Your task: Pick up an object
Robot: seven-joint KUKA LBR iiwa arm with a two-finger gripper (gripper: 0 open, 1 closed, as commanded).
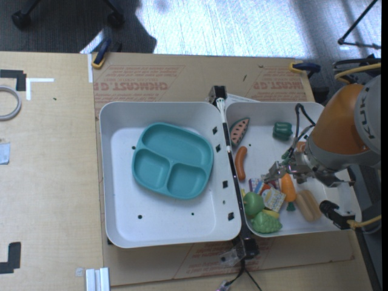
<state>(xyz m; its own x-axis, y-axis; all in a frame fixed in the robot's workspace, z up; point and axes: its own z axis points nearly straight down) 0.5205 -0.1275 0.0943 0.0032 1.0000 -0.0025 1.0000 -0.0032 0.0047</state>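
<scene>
The end effector [280, 173] is lowered into the right bin [267, 111], over a heap of toy food [267, 205]; whether it is spread or pressed together cannot be told. A teal tray [173, 160] is seen in the left bin [115, 180].

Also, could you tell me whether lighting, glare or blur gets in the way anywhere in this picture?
Camera view: even, soft light on both bins; teal tray sharp with faint shadow; striped daylight washes the floor at top; the hand over the toy food is small and slightly blurred.
</scene>
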